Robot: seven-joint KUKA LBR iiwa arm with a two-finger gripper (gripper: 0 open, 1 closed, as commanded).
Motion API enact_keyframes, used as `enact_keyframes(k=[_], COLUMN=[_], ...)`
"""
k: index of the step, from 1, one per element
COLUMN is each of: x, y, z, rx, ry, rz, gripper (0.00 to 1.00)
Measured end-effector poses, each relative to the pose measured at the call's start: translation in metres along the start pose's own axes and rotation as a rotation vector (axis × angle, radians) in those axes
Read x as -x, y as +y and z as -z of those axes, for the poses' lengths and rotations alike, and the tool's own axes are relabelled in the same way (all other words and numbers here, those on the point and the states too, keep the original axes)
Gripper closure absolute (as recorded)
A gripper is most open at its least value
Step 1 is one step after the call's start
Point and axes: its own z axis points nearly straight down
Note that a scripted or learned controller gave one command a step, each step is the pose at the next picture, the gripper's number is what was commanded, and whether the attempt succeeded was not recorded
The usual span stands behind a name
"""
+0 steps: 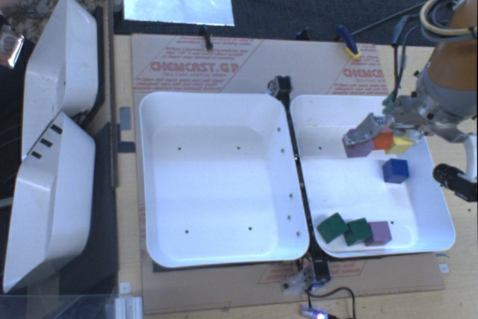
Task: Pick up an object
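At the upper right of the frame, inside the right bin (437, 239), the gripper (361, 137) sits low over a cluster of blocks; whether it is apart, together or clamped on anything cannot be told. A purple block (359, 149) lies directly beneath its tip, with an orange block (382, 141) and a yellow block (401, 143) just beside. A blue block (396, 170) lies near, lower right. Two green blocks (332, 227) (358, 231) and another purple block (379, 232) line the bin's lower edge. Left of it sits the left bin (149, 183).
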Motion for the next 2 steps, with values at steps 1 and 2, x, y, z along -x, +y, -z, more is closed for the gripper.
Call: enact_keyframes(k=[1,2], x=[0.0,0.002], y=[0.001,0.006], z=[0.002,-0.059], rx=[0.004,-0.001], ry=[0.0,0.0], rz=[0.0,0.0], gripper=[0.0,0.0])
